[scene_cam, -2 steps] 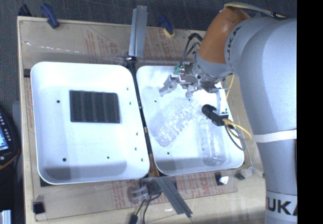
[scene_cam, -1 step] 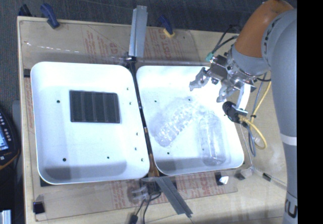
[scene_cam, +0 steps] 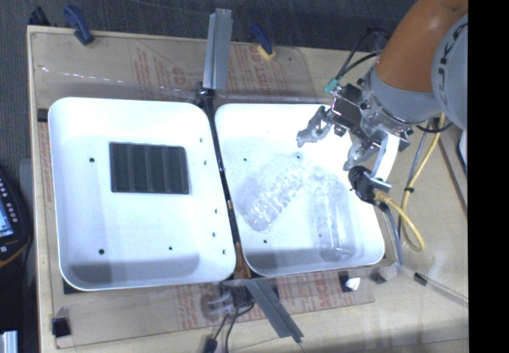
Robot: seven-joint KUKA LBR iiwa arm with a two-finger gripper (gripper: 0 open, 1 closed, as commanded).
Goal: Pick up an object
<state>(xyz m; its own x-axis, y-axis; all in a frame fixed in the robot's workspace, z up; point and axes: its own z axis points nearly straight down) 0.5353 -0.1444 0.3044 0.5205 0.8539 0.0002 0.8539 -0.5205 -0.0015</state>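
Camera view shows your two-finger gripper (scene_cam: 332,145) spread open, gripping nothing; descend onto the crinkled clear plastic bottle (scene_cam: 274,192) just below-left, straddling its narrow width before closing.

The tan tabletop (scene_cam: 119,69) carries two shallow white bins touching side by side: the left bin (scene_cam: 71,184) and the right bin (scene_cam: 254,125). Blue clamps (scene_cam: 79,25) grip its far edge.

Both bins (scene_cam: 71,129) glossy white plastic; two bottles (scene_cam: 274,192) (scene_cam: 332,220) clear crinkled plastic; bench (scene_cam: 119,57) matt pale board.
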